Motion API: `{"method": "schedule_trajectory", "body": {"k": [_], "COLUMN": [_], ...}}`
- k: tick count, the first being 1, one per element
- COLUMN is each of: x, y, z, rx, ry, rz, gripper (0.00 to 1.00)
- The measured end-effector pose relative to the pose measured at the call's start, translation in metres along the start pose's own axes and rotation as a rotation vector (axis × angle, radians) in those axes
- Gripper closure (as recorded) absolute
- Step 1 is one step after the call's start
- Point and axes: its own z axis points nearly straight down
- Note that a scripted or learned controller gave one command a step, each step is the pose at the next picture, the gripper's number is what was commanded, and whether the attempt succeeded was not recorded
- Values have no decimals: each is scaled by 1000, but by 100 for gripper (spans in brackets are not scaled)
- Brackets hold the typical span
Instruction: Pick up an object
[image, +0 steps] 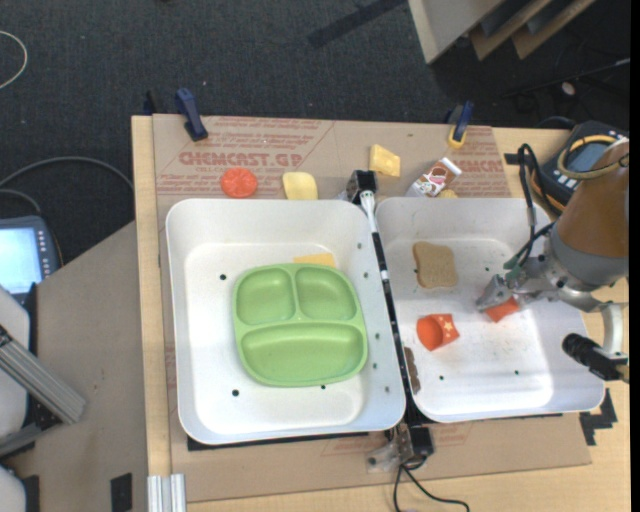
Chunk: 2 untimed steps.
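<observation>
Orange-red piece (503, 309), small and blocky, lies on the floor of the right bin (470, 395), right at the tips of the gripper (497, 297). The gripper's grey fingers come down onto its upper left edge, and from this slant it is not possible to tell whether they are spread or closed, or whether the piece sits between them. Just to the gripper's left and a little nearer the front of the bin lies an orange cup-shaped toy (435, 331), tipped on its side, apart from the red piece. Farther left and toward the back of the bin rests a brown slice of toy bread (435, 265), flat on the floor.

Beyond the divider, well to the gripper's left, the left bin (200, 380) holds a green divided plate (298, 325) with three compartments, and a pale yellow slab (316, 260) peeks out at the plate's back edge. Behind both bins, on the cardboard sheet (160, 300), sit an orange disc (239, 182), a yellow lump (299, 185), a yellow wedge (385, 160) and a small red-and-white packet (435, 179). The arm (590, 225) enters from the right.
</observation>
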Motion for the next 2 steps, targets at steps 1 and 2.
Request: {"method": "schedule_trajectory", "body": {"k": [1,2], "x": [67,115], "y": [55,-17], "z": [11,-100], "rx": [-1,-1], "ry": [1,4], "rz": [-9,-5], "gripper": [100,100]}}
